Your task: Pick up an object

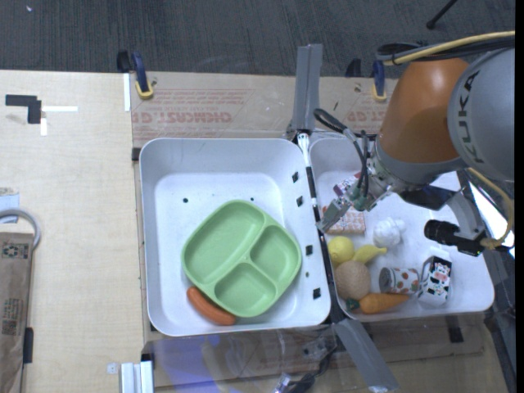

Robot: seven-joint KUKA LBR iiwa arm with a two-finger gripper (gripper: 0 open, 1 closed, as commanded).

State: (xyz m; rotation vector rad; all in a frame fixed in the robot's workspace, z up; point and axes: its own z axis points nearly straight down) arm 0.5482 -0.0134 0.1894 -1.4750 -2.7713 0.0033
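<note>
My pincer hangs low at the right bin's near-left side, over a pink wafer block; whether it is apart or together I cannot tell. Nothing is lifted yet: banana, potato and carrot lie along the front.

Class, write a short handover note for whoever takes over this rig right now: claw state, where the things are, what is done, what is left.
Claw: low over the right bin's upper left, above a pink patterned block; nothing seen held.
Right bin: lemon, banana, white crumpled item, potato, carrot, spotted can, cow-patterned carton.
Left bin: green divided plate, sausage against its lower edge.
Done: arm in place over the right bin.
Left: grasp and lift one object.
</note>
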